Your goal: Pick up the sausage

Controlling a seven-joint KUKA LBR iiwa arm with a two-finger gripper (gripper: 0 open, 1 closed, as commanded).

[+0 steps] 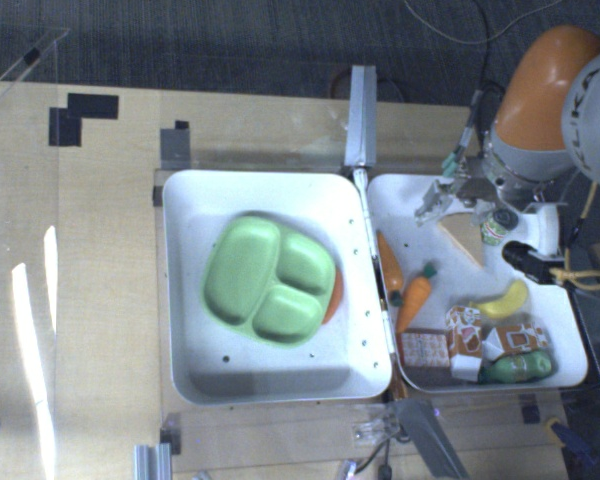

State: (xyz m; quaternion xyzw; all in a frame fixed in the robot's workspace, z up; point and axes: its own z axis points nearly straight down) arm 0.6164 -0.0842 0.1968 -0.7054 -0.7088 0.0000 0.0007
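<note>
A pale wooden bench [90,298] fills most of the view. Beyond its far edge lies dark carpet [230,18], with a thin cable [480,28] looping across it. Black tape marks [80,116] sit on the bench's far left, and a metal divider post [361,118] rises at the far side between the two bins.

The left bin [190,368] holds a green divided plate [270,280], with a sliver of something orange [336,293] showing at the plate's right edge. The right bin [400,193] is more crowded, mainly along its near side.

The grey arm [550,98], with its orange band, comes in from the far right and hangs over the far part of the right bin. The gripper [445,198] sits low above the bin's far middle. Whether the claw is spread or pressed together cannot be told from this angle, and nothing is visibly held in it.

The sausage [386,260], reddish-brown and slender, lies lengthwise against the right bin's left wall. It is to the left of the claw and nearer the viewer, clearly apart from it. Just right of the sausage lies a carrot [412,303], its green top pointing far. A banana [505,300] rests further right. Along the near wall sit a brown packet [425,349], a printed carton [495,336] and a green bottle [517,368].
</note>
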